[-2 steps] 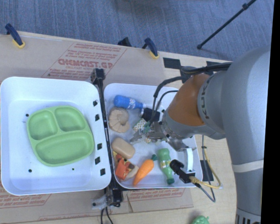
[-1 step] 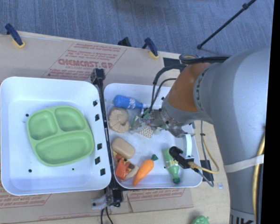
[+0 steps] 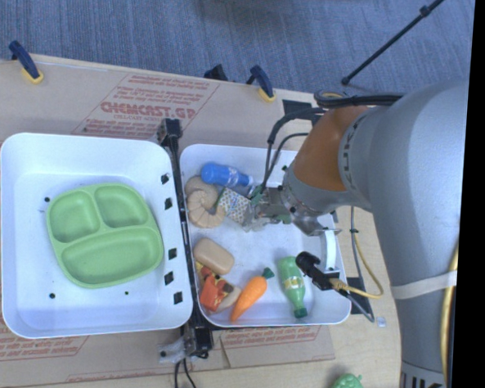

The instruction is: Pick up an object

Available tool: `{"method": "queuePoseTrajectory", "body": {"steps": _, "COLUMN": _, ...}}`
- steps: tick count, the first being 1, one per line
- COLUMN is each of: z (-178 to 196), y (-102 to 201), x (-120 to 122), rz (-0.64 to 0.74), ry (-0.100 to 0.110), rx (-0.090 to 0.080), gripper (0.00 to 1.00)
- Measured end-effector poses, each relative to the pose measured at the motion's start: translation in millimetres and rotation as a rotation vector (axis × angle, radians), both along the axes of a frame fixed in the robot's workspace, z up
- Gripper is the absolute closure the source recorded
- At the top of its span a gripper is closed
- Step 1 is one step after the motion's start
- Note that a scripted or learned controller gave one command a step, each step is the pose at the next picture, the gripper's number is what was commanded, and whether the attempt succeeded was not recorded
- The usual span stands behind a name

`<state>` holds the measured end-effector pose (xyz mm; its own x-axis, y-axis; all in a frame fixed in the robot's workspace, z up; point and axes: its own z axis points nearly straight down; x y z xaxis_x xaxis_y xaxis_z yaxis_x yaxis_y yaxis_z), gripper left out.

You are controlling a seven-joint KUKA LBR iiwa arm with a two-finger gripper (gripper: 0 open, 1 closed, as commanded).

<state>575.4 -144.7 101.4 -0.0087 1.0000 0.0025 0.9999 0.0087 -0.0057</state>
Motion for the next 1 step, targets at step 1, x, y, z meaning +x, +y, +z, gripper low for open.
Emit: {"method": "queuePoseTrajectory", "body": {"steps": 1, "z": -0.1, "y": 0.1, "x": 0.0, "rz": 0.0, "ry": 0.0, "rx": 0.0, "gripper": 0.0}}
